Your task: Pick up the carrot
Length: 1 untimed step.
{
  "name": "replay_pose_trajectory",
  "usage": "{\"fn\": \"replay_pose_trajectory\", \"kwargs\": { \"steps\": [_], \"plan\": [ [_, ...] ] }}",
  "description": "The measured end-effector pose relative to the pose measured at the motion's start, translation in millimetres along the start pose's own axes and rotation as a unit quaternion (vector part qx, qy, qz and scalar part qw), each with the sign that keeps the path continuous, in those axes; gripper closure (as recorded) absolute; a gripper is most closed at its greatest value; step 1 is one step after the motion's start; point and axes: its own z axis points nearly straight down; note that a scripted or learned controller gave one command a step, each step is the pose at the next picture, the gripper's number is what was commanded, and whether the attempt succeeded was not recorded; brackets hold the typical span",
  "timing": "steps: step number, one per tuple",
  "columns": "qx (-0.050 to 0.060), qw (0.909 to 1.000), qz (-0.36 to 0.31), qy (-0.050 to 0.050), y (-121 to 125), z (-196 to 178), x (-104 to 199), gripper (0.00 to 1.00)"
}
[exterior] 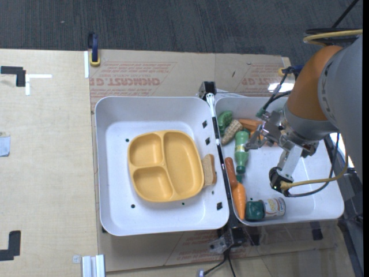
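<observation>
The carrot (238,198) is an orange tapered piece lying along the left wall of the right bin (323,203), near its front. A reddish sausage (230,169) lies just behind it. My gripper (255,140) reaches in from the right and hangs over the back half of that bin, beside the green bottle (241,150). It is well behind the carrot and apart from it. The grey wrist and orange band (305,94) hide part of the bin behind the gripper.
The right bin also holds a corn cob (231,131), a green leafy item (224,120), an orange piece (249,123) and a green-lidded jar (265,208). A cable loops by the wrist (281,182). The left bin (109,154) holds a yellow divided plate (164,166) and a bread slice (209,170).
</observation>
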Motion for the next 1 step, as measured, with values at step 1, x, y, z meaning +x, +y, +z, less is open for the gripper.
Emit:
{"fn": "replay_pose_trajectory", "kwargs": {
  "steps": [1],
  "plan": [
    [0.002, 0.9997, -0.024, -0.001, -59.6, 0.9, 4.4, 0.0]
  ]
}}
